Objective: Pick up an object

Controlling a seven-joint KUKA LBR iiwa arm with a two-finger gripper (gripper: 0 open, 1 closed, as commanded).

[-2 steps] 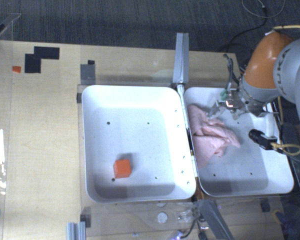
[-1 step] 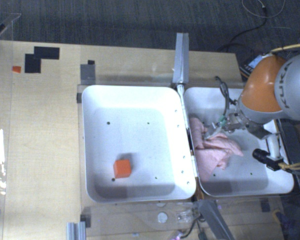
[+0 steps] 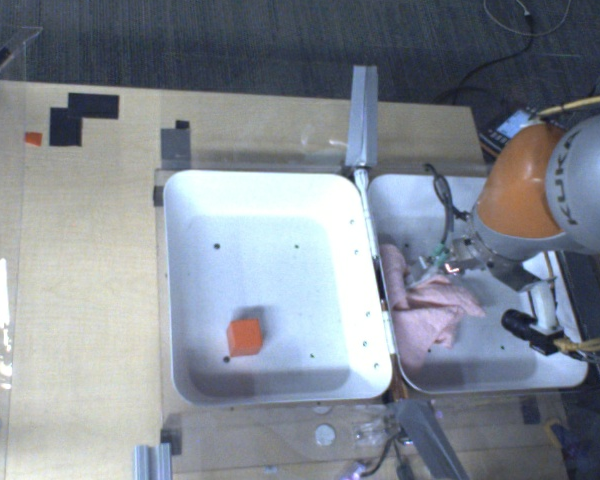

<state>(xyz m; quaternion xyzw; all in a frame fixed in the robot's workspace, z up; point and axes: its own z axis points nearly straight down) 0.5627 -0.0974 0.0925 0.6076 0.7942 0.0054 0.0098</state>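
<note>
Over the pink cloth (image 3: 432,306), my gripper (image 3: 448,261) touches its top edge; I cannot tell its state.

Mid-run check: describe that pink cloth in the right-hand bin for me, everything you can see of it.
The crumpled pink cloth looks like soft, pale fabric, bunched into folds rather than spread flat. It lies on the floor of the right white bin, against that bin's left wall, next to the divider between the bins. Its upper right part sits under the grey and orange arm's gripper, which is right at the cloth; whether it grips it is unclear.
</note>
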